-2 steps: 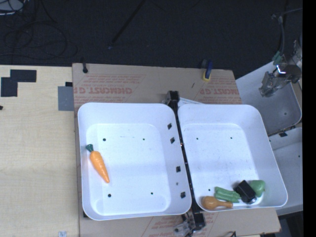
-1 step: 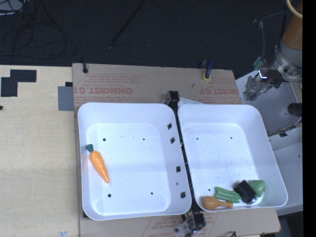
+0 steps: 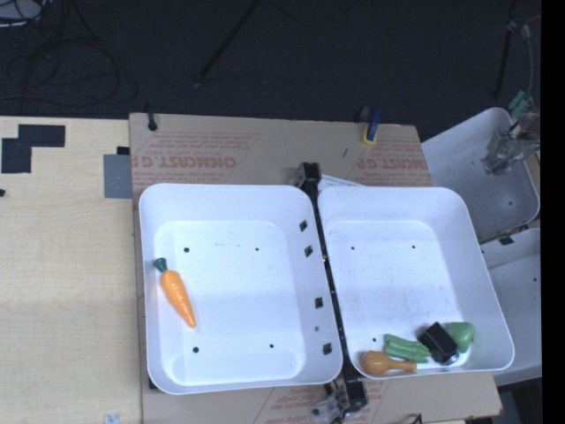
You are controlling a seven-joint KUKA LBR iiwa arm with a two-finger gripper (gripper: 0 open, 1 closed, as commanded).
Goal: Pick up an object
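2 white bins sit side by side on the counter (image 3: 62,263), on a sheet of brown cardboard (image 3: 265,153).

Left bin (image 3: 225,197): 1 orange carrot (image 3: 177,296) with a green top, lying flat near the left wall, tip pointing toward the front-right.

Right bin (image 3: 397,203): a cluster in the front-right corner. Orange pear-shaped piece (image 3: 386,363) against the front wall, green pod-like piece (image 3: 405,348) just behind it, touching. Black block (image 3: 439,342) rests partly on the green pod and against a green rounded piece (image 3: 461,332) beside the right wall.

Arm is well off to the right, above the bins' far right edge; pincer (image 3: 500,155) hangs near a grey plate (image 3: 468,170), well apart from every object. Too small and blurred there, so can't tell whether the pincer is open or closed. Nothing visible in it.
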